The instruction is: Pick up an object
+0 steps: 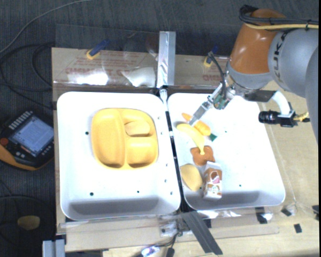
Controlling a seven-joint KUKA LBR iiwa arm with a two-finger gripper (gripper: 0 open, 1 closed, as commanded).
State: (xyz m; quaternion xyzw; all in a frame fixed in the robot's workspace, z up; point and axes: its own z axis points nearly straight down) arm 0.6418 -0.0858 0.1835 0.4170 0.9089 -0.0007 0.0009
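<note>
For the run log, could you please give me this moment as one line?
gripper: low in right bin, over yellow banana | grasp: none seen | left bin: yellow tray

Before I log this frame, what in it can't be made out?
- End effector: too small in the camera view to tell its state, or whether it touches the yellow pieces below it.
- Small carton: label too small to read.
- Pile in the right bin: pieces overlap, so shapes and count are unclear.
- Arm: cut off by the right edge.
</note>
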